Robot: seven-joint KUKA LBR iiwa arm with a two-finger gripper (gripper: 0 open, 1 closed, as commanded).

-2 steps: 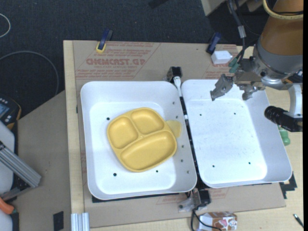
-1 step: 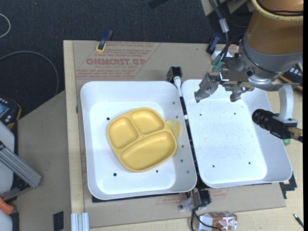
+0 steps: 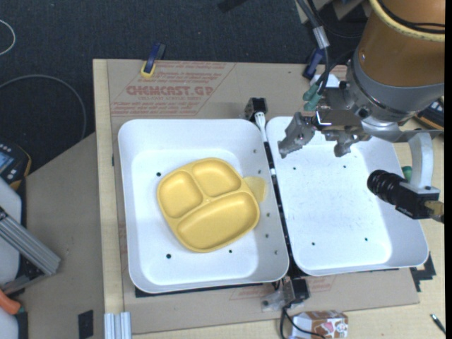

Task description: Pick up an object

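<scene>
A yellow divided plate (image 3: pixel 207 203) with three compartments lies in the left white bin (image 3: pixel 134 189), near its middle and reaching towards the right wall. My gripper (image 3: pixel 318 143) hangs over the far left corner of the right white bin (image 3: pixel 353 249). It is open, with nothing between its fingers (image 3: pixel 292 140). It stands to the right of and beyond the plate, across the wall between the two bins.
Both bins rest on a brown cardboard sheet (image 3: pixel 176 87). A blue and yellow clamp (image 3: pixel 150 61) sits at its far edge, and a black clip (image 3: pixel 256 109) stands where the bins meet. A small packet (image 3: pixel 321 325) lies at the front edge.
</scene>
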